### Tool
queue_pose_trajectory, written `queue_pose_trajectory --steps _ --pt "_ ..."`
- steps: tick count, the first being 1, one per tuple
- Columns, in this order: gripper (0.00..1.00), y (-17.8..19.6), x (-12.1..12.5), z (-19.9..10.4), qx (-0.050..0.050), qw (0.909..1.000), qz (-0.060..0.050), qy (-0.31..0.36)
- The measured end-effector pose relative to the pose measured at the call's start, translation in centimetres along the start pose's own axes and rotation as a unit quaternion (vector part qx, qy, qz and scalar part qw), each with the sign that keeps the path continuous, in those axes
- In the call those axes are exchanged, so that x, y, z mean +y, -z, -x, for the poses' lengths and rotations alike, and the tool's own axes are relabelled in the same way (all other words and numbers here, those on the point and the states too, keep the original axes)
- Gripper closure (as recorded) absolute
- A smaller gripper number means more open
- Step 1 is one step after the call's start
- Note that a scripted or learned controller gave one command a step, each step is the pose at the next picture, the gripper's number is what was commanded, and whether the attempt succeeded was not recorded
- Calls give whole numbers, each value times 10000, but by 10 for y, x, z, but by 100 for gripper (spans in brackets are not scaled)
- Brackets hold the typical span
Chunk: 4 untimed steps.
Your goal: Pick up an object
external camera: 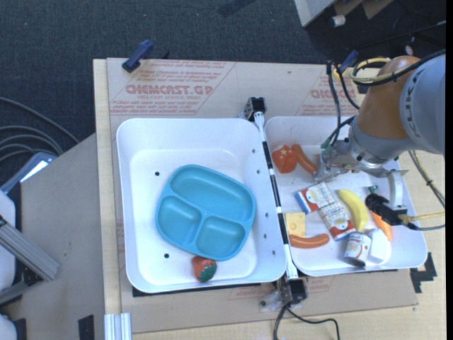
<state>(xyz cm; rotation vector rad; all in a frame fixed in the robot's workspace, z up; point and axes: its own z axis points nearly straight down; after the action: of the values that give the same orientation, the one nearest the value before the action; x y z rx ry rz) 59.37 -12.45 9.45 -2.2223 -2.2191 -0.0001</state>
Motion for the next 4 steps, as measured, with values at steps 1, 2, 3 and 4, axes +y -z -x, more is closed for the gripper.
queue_pose_trajectory --steps 1,2,3,4 --pt "0 0 0 0 0 10000 -1 0" --pt "100 10 0 0 1 10000 3 -3" --pt "0 10 0 0 1 10000 2 -2" --pt "100 19 1 -1 2 10000 6 -5"
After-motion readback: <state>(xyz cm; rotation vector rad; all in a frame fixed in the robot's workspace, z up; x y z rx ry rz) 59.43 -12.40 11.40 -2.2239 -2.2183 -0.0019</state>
